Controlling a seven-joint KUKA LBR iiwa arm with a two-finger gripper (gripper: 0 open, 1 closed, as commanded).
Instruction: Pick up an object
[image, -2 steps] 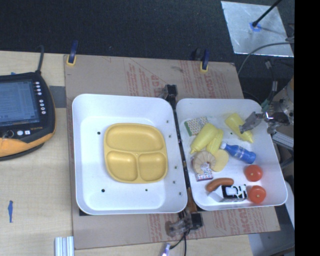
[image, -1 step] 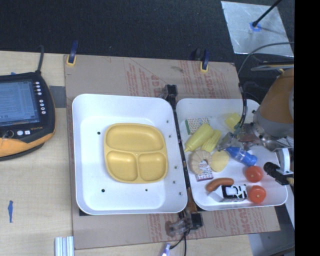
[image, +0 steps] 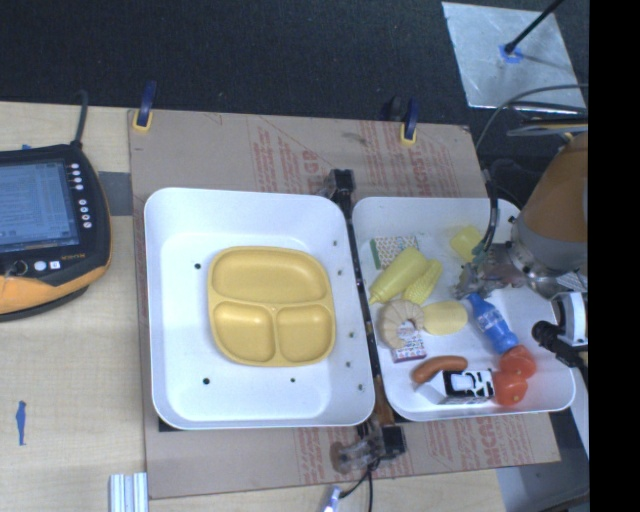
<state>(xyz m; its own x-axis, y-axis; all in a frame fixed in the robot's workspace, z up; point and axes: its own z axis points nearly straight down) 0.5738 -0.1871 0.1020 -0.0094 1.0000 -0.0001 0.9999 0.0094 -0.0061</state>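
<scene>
Arm (image: 555, 215) comes in from the right, over the right bin's (image: 400, 212) far right side. End effector (image: 478, 272) sits low in that bin, dark finger hardware just above the blue bottle (image: 492, 322). Can't tell how far open it is or whether anything is between the fingers; too dark and cluttered there.

Right bin contents: blue bottle lies tilted, cap end up toward the end effector, touching or nearly so. Red tomato-like pieces (image: 514, 374) just below the bottle. Two yellow corn cobs (image: 405, 276) left of the end effector, well apart from it. Pale yellow round piece (image: 445, 318) between cobs and bottle. Sausage (image: 438, 368) and a black-and-white packet (image: 468, 384) at the near edge.

Left bin (image: 170, 300) holds a yellow divided tray (image: 270, 304). Pendant (image: 45, 225) on the counter (image: 60, 420), far left.
</scene>
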